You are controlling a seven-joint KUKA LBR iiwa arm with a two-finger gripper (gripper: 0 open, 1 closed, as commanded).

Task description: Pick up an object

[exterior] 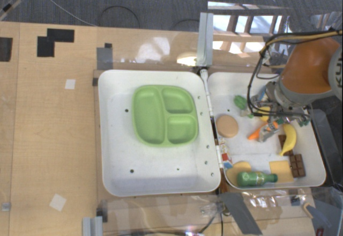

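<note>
Gripper (276, 120) low in right bin (236, 82) — above carrot (256, 133), banana (289, 139)

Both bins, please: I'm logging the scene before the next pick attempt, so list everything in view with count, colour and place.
left bin: one, white, left of the divider
divided plate: one, light green, middle of the left bin
right bin: one, white, right of the divider
round bun: one, tan, left part of the right bin
green bottle: one, green, lying at the near edge of the right bin
banana: one, yellow, right part of the right bin
carrot: one, orange, middle of the right bin
chocolate bar: one, brown, near right corner
cheese slice: one, pale yellow, beside the chocolate bar
small green item: one, green, far part of the right bin
arm: one, grey with orange band, over the right bin
</note>
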